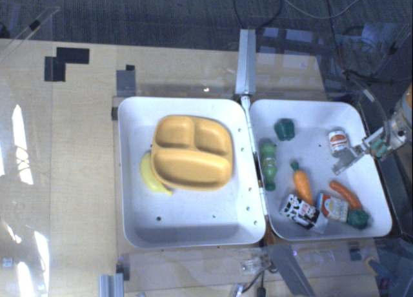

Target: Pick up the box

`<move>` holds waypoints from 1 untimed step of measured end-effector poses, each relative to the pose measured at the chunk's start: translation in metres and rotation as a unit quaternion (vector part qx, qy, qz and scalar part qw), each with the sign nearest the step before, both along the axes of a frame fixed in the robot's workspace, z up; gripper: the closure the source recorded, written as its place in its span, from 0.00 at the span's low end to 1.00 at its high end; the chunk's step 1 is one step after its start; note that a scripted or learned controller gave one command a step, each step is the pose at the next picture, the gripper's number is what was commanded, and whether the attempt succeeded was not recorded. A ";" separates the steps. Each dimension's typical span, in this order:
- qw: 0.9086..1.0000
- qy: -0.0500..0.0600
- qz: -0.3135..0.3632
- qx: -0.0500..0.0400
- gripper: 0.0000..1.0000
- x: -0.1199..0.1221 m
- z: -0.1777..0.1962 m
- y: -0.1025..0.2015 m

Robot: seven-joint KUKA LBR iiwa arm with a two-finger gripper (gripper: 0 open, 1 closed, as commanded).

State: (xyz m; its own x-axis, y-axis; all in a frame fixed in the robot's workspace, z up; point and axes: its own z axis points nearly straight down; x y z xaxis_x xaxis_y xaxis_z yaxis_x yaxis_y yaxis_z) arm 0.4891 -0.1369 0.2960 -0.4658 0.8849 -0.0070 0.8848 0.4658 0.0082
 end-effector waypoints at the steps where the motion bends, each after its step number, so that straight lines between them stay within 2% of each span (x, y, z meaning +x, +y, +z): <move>1: 0.993 0.001 0.122 -0.001 0.00 0.029 -0.016 -0.020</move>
